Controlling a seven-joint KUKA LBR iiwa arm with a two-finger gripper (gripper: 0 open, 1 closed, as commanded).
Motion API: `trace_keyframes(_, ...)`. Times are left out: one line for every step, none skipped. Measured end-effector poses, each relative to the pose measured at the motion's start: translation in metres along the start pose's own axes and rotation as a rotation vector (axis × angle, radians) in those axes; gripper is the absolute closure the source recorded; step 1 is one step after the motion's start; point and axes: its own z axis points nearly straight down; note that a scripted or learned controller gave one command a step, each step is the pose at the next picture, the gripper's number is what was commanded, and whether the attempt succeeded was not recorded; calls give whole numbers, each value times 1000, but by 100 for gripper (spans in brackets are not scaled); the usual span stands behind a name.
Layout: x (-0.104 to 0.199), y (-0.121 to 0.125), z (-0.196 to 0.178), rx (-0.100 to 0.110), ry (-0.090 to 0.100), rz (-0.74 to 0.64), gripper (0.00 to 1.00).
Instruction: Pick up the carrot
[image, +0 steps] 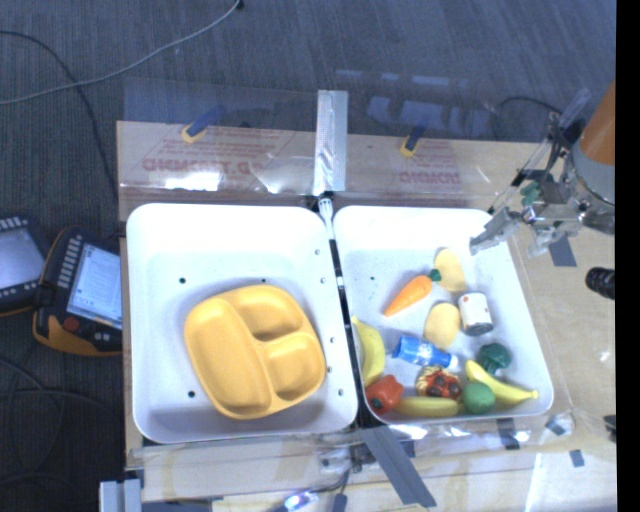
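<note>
Dark grey carpet surrounds my bench (150, 150), which carries two shallow white bins side by side. The left bin (160, 240) holds a yellow divided plate (255, 347) lying near its front. The right bin (395, 240) holds the food items. The carrot (410, 294) lies in the middle of that bin, tilted, its green top pointing up and to the right, its tip toward the divider between the bins. Just beside its top sits a pale potato (450, 268). Below it are a second pale, rounded piece (441, 323) touching a small can (476, 312), then a blue-labelled bottle (423, 352), a piece of broccoli (493, 356), and bananas (505, 386) along the front edge with a tomato (385, 394).

My tool (500, 228) hangs at the right bin's upper right corner, near its rim and well apart from the carrot. I cannot tell how it is set. Nothing is visibly held in it.

A handheld control pad (85, 295) rests on the floor to the left.
</note>
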Motion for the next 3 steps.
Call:
trace_keyframes(41,18,176,-1,0,-171,0)
trace_keyframes(41,18,168,1,2,-169,100)
trace_keyframes(109,76,63,-1,-2,-472,100)
